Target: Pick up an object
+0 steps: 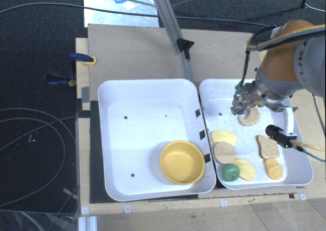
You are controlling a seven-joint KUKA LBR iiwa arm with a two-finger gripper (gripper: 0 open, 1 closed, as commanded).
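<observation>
My gripper [242, 106] hangs low over the back of the right bin [219, 92]. A round tan cracker [249, 118] lies just below and to the right of it, touching or nearly touching the fingers. Further forward in this bin lie a pale yellow piece [224, 137], a round beige disc [224, 152], a green ball [231, 172], a yellow chip-like piece [247, 169], a slice of toast [268, 147] and a round waffle-textured biscuit [274, 169].
The left bin [132, 103] holds a yellow bowl [182, 162] at its front right. A grey pole [168, 16] slants across the bench behind the bins. A blue clamp [66, 78] sits at the bench's left edge.
</observation>
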